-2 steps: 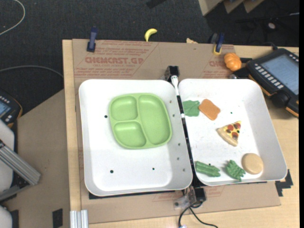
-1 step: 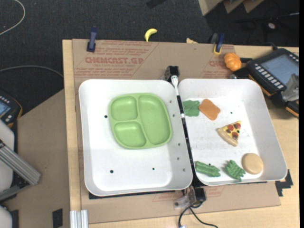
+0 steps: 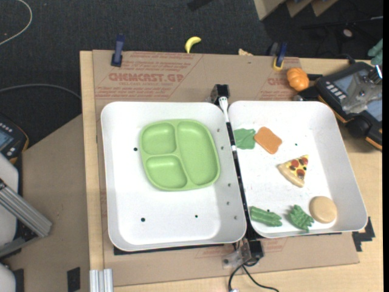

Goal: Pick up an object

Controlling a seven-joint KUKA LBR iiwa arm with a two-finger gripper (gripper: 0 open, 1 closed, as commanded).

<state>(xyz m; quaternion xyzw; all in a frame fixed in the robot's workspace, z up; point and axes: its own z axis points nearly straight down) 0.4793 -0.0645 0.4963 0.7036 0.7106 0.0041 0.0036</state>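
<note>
The right bin (image 3: 328, 123) holds several toy foods. A green leafy piece (image 3: 244, 139) lies at its left wall, with an orange slab (image 3: 268, 140) just to the right of it. A pizza slice (image 3: 296, 170) sits near the middle. Along the front edge lie a green pod (image 3: 265, 216), a second green leafy piece (image 3: 299, 218) and a round tan bun (image 3: 323, 210). In the left bin (image 3: 121, 212) a light green divided plate (image 3: 180, 154) rests flat.
Both bins stand on a cardboard sheet (image 3: 152, 78) held by blue clamps (image 3: 117, 51). A small orange toy (image 3: 297, 78) and a dark handheld device (image 3: 349, 93) lie behind the right bin. A yellow banana toy (image 3: 192, 43) lies beyond the cardboard's back edge.
</note>
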